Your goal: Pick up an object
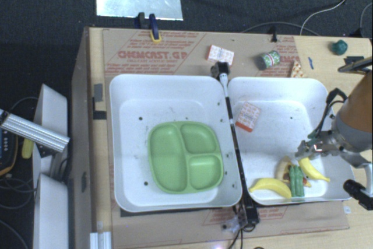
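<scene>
**Jaws low over the toy food in the right bin**

Right now I have the arm [356, 119] reaching in from the right, its orange band above the wrist, with the jaws [315, 148] brought down into the right bin [274, 90]. They sit just above and beside a small cluster of toy food in that bin's near corner. I read that as a descent toward a grasp, since the wrist is low and aimed at the pile.

The cluster is the obvious target: a large yellow banana [271, 186] lies along the near wall, a green vegetable [296, 181] lies just beside it, and a smaller yellow banana [313, 170] sits almost under the jaws. A pale piece behind them I cannot identify. They lie bunched and touching, which I judge makes a clean pick harder, because closing on one may nudge its neighbours.

From this slanted view I cannot tell how far apart the jaws are, nor whether anything sits between them, so I claim no hold.

Further back in the same bin lies a small red-and-white packet [247, 116], well apart from the pile. The left bin [128, 96] holds a green divided plate [186, 157]. Both bins rest on the counter [163, 52].
</scene>
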Robot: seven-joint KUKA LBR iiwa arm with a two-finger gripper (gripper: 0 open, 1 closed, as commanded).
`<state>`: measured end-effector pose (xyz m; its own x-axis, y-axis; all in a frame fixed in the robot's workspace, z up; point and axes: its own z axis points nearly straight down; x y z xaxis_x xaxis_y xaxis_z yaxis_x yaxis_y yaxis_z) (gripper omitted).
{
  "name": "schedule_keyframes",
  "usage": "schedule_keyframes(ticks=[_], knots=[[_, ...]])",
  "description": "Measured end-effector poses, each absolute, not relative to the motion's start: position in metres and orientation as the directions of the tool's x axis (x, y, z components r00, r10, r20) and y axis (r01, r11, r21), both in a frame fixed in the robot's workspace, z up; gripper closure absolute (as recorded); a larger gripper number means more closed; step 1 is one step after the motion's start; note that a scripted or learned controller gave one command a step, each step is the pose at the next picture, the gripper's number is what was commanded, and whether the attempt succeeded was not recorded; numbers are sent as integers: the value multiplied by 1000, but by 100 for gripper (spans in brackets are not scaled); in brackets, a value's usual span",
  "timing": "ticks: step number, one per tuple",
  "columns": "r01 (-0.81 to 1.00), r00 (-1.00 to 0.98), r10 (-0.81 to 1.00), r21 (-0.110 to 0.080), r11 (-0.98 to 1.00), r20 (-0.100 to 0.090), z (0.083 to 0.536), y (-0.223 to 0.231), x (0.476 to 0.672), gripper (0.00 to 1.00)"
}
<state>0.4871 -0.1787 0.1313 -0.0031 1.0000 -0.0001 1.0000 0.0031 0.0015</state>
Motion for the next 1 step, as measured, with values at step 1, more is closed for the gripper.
schedule_keyframes(ticks=[1], knots=[[1000,-3,1000,2,3,0,154,-170,487,100]])
